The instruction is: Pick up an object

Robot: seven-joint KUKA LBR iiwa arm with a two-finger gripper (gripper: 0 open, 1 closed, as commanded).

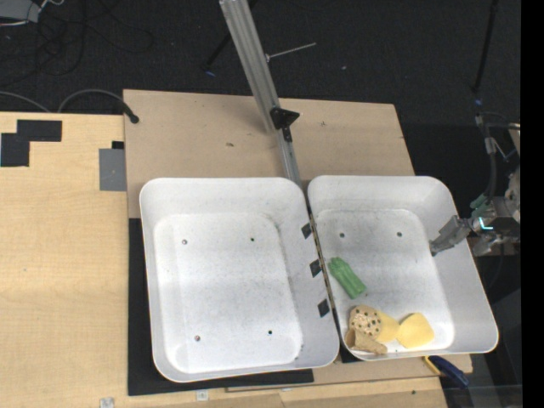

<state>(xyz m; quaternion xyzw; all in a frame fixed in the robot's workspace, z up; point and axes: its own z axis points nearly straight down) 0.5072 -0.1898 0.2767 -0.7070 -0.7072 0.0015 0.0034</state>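
Objects for the pick cluster in the lower part of the right bin [399, 195]: a green block [348, 277] near the divider, a speckled cookie-like piece [365, 322] and a yellow lump [414, 331] touching near the bottom rim. The gripper [448, 235] sits at the frame's right edge; its opening cannot be told. Risks: the 2 crowded pieces may shift together, or the rim may block a low reach.

The gripper [444, 240] sits at the right bin's [463, 291] edge, too small and dark to make out well. The arm behind it is cut off by the picture's side. The spotted thing [366, 322] is too blurry to name.
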